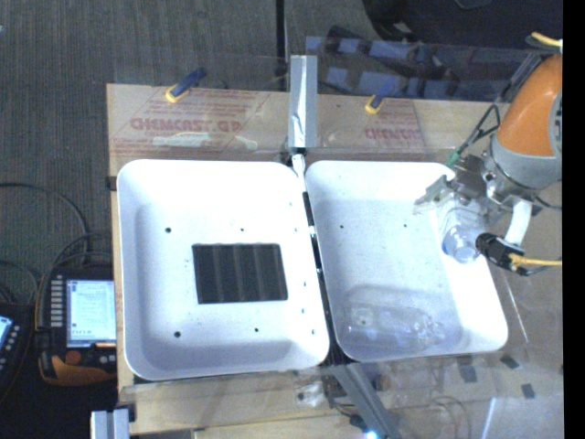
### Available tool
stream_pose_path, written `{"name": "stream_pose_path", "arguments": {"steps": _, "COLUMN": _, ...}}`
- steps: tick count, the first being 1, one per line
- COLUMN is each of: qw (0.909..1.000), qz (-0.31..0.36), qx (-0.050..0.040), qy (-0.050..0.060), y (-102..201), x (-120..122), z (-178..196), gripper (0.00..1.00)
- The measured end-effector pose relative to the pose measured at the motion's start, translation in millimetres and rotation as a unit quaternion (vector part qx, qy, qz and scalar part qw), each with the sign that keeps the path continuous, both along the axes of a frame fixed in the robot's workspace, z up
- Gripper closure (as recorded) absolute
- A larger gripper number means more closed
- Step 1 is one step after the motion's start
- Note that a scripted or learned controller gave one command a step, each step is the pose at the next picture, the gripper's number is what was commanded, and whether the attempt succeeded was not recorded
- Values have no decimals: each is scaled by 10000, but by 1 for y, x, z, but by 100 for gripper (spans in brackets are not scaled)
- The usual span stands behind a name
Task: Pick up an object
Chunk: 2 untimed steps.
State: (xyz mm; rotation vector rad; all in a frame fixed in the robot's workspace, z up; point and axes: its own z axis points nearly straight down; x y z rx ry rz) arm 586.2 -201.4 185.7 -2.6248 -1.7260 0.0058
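A black ribbed rectangular pad (239, 273) lies flat in the middle of the left bin (146, 190). A clear plastic bottle (393, 323) lies on its side near the front of the right bin (366, 190). My gripper (454, 207) hangs over the right bin's far right side, below the arm's orange band (535, 108). A small clear, bluish object (457, 241) shows right under the gripper, above the bin's right wall. Whether it is held is unclear from this view.
A metal divider strip (302, 108) stands behind the gap between the bins. Yellow and blue clamps (186, 83) sit on the board at the back. A yellow-tipped cable (512, 256) runs along the gripper's right side. A handheld pendant (87, 309) lies left of the bench.
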Motion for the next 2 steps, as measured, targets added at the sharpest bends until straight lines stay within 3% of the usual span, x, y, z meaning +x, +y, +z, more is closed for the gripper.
{"name": "stream_pose_path", "arguments": {"steps": 1, "qw": 9894, "qz": 1454, "qx": 15, "qy": -4, "y": -11, "x": -40, "z": 17, "gripper": 0}}
{"name": "stream_pose_path", "arguments": {"steps": 2, "qw": 9883, "qz": 1526, "qx": 23, "qy": -9, "y": -15, "x": -84, "z": 43, "gripper": 0}}
